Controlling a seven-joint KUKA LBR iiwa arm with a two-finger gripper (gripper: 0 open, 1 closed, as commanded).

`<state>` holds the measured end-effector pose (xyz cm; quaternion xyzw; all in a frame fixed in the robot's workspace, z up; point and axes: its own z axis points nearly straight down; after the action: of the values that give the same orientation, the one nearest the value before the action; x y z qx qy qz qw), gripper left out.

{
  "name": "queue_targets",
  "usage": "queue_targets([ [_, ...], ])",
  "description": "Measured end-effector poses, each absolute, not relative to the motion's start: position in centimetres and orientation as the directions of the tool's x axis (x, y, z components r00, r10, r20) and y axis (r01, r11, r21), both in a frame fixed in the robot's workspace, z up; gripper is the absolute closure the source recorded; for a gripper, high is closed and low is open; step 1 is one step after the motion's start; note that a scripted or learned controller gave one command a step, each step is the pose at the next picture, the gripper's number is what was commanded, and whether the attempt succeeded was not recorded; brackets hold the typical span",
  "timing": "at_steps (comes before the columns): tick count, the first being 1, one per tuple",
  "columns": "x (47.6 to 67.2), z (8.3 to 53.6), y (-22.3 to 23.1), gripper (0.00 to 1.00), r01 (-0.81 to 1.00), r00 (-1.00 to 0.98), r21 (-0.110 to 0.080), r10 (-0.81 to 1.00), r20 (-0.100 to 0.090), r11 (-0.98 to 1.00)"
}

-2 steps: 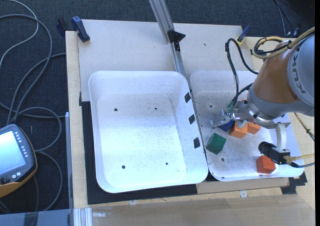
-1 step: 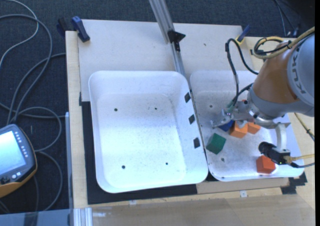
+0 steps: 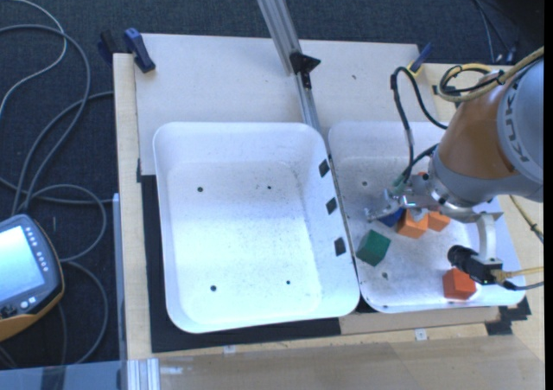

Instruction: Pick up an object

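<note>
Clutter sits tight under my wrist, and that is what the coming move turns on. I see the gripper [image 3: 399, 204] low over the right bin [image 3: 380, 293], its metal parts reaching toward nine o'clock from the grey and orange wrist. I cannot tell how its jaws stand; the wrist hides too much.

Just below it, at about five o'clock, lie a blue block [image 3: 390, 219] and two orange blocks [image 3: 413, 226] [image 3: 437, 221] touching or nearly touching one another, partly tucked under the wrist. I judge one of these to be the likeliest target, though nothing shows between the jaws, so I count nothing as held. None of them shows a clear long axis from here.

A green block [image 3: 374, 247] lies apart from that cluster at seven o'clock from the gripper, tilted, with bare floor around it, near the wall shared with the left bin [image 3: 173, 146]. A red-orange block [image 3: 459, 284] rests well off at four o'clock, close to the bin's near rim and beside a black fitting [image 3: 471, 262] on the arm's cabling.

Room for moving is best toward twelve o'clock, where the right bin's floor is bare. I would treat the green block as the easier pick if the cluster defeats me.
</note>
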<state>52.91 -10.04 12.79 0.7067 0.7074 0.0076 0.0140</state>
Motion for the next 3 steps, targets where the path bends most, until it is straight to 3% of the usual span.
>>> queue_targets([
  [2, 53.2, 12.7, -10.3, 0.00, 0.999, -0.002, 0.033, 1.000, -0.011, 0.002],
  [3, 53.4, 13.9, -10.3, 1.00, 0.999, -0.002, 0.036, 1.000, -0.011, 0.002],
])
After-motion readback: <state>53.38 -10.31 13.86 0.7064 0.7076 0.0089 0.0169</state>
